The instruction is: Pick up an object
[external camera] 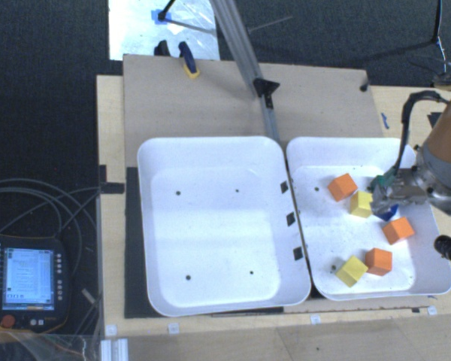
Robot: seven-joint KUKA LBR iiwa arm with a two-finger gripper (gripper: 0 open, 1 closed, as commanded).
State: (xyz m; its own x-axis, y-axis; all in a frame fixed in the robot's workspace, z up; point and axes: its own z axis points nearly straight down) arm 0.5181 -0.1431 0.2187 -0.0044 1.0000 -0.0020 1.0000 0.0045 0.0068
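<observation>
Jaws (pixel 383 198) hang low in the right bin (pixel 316 273), over a blue piece (pixel 390 213); their grip I cannot tell; yellow cube (pixel 361 204) at nine o'clock.

The arm (pixel 445 145) is cut off by the right edge. The gripper (pixel 387 195) covers most of a blue thing (pixel 391 213), perhaps a block, too hidden to tell. The pendant (pixel 21 280) screen is unreadable.
</observation>
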